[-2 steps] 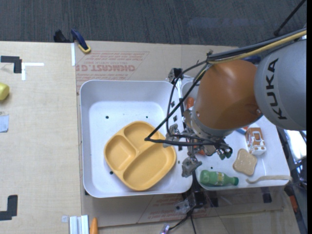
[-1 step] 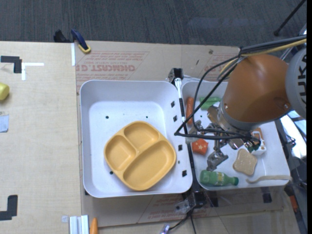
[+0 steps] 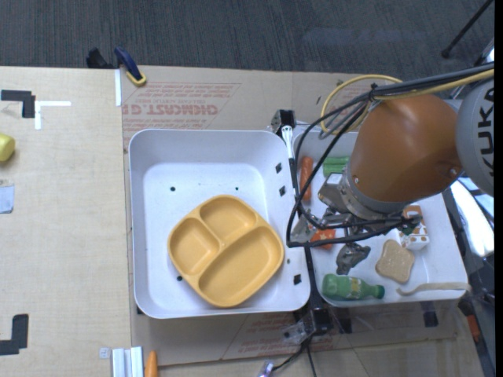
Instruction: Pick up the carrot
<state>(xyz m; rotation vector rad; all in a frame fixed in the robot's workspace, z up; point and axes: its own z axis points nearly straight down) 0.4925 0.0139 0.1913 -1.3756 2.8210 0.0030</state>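
Observation:
The carrot [image 3: 305,179] is a thin orange stick lying along the left wall of the right bin [image 3: 448,267], near its far corner. The arm's orange wrist hangs over the middle of that bin and hides much of its floor. Under the wrist, the dark gripper [image 3: 352,256] pokes out low over the bin floor, to the right of and nearer than the carrot, close to the green bottle [image 3: 354,288]. Nothing shows between the gripper and the carrot linking them.
In the right bin lie a slice of toast [image 3: 394,262], a white die [image 3: 416,240], a pale strip [image 3: 431,289] and a green item [image 3: 335,164]. The left bin [image 3: 149,210] holds a yellow divided plate [image 3: 226,249]. Cables loop over the right bin's far edge.

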